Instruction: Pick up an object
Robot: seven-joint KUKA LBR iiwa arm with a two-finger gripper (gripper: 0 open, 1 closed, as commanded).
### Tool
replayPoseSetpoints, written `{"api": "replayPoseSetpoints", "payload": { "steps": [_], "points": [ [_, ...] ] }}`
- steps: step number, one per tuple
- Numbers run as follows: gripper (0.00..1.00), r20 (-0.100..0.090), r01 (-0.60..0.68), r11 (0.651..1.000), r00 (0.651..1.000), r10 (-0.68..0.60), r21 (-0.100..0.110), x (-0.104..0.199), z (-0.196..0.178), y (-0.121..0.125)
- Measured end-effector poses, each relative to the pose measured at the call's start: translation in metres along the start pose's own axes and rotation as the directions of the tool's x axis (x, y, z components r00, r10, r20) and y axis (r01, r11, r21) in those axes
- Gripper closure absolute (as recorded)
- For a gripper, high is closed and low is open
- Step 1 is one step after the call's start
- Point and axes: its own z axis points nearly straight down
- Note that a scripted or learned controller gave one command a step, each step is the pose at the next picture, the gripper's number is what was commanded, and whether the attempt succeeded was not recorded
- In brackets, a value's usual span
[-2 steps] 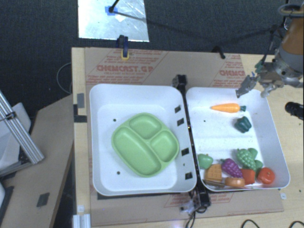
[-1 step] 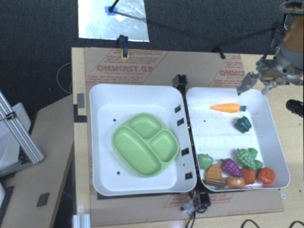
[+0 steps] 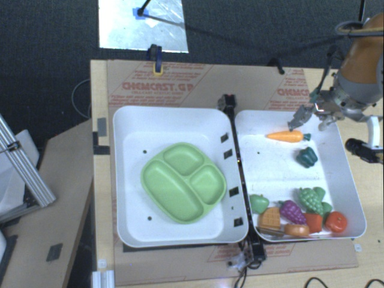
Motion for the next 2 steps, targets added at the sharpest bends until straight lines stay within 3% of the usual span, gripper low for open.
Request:
{"api": "replayPoseSetpoints", "payload": {
  "steps": [2],
  "points": [
    [0.0,0.0,0.005,1.0,1.0,-0.005,0.001,0.002,0.096,0.014]
  ]
}}
